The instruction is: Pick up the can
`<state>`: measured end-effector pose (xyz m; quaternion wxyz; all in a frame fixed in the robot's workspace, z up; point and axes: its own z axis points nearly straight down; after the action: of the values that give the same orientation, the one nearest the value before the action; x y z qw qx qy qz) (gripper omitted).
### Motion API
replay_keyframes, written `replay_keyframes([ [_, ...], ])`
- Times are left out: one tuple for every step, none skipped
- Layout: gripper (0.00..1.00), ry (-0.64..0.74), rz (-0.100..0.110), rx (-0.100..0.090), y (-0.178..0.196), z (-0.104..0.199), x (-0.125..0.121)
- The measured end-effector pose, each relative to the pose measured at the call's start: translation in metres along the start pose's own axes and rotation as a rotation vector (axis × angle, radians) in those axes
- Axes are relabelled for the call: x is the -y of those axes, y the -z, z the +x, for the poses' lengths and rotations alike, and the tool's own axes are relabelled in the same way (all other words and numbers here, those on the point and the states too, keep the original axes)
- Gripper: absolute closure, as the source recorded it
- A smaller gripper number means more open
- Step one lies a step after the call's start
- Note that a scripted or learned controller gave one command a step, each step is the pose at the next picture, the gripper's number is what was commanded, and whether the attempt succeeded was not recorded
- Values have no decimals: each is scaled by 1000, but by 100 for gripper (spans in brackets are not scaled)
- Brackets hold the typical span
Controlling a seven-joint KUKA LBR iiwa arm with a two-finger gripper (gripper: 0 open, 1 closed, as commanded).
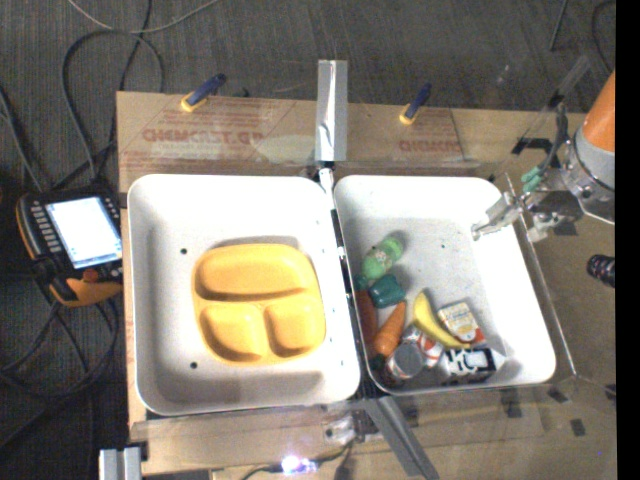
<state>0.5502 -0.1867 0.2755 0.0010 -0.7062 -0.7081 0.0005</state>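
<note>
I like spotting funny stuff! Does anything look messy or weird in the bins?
A bit. In the right bin, the can lies tipped over, jumbled with the banana and carrot in its lower corner. The yellow tray sits neatly in the left bin.

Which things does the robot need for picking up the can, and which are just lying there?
For the job:
- shiny silver metal can
- grey two-finger gripper

Just lying about:
- yellow divided plastic tray
- yellow banana
- orange carrot
- green round bottle
- black box
</note>
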Motion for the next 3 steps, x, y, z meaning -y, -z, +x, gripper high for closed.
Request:
replay_keyframes([
  [0,43,1,-2,-176,36,16],
  [0,-16,-12,-6,-185,-24,-97],
  [0,-70,1,-8,-186,-17,-122],
])
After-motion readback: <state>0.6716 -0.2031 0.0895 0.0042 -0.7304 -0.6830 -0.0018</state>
